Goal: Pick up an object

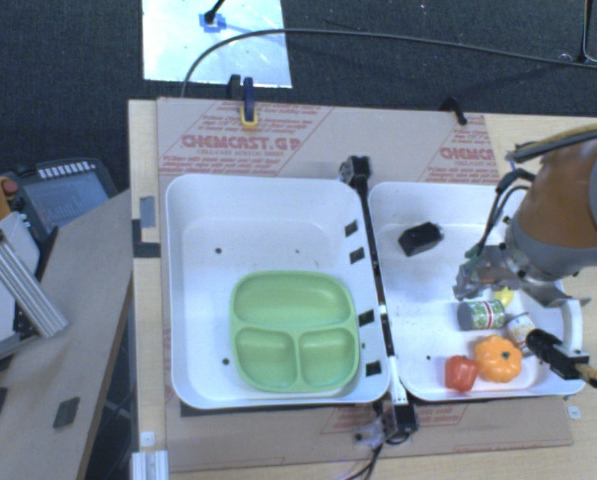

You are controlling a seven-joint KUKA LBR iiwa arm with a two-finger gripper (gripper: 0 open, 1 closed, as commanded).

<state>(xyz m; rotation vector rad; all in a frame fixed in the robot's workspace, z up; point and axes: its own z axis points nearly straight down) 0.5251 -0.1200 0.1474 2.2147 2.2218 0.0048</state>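
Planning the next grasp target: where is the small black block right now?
The small black block lies in the right-hand white bin, toward its far left part, apart from the gripper and the small green-labelled can.

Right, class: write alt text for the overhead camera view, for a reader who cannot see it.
A grey and orange robot arm reaches from the right into the right bin, its gripper low beside a small can, an orange pumpkin, a red pepper and a black block. The left bin holds a green divided plate.
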